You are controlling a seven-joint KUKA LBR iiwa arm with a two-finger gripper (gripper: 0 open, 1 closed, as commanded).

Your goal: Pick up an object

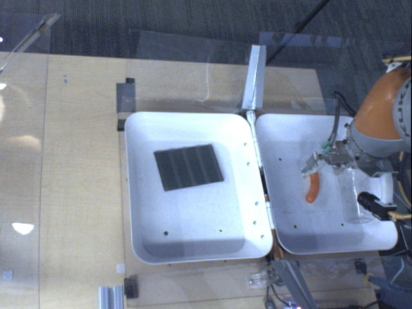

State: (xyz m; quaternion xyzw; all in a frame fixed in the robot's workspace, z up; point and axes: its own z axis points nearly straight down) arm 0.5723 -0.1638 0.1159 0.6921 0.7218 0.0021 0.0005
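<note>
A small orange sausage-shaped object (312,189) lies in the right bin (290,237), near its middle. My gripper (316,164) reaches in from the right and sits directly over the orange object's upper end; whether they touch is not clear. In the left bin (148,237) a dark grey ribbed rectangular pad (188,167) lies flat, toward the back.
A clear, see-through object (353,197) seems to stand in the right bin, right of the orange object and under the wrist. A metal post (253,85) rises behind the gap between the bins. Bare wooden bench (64,185) extends to the left.
</note>
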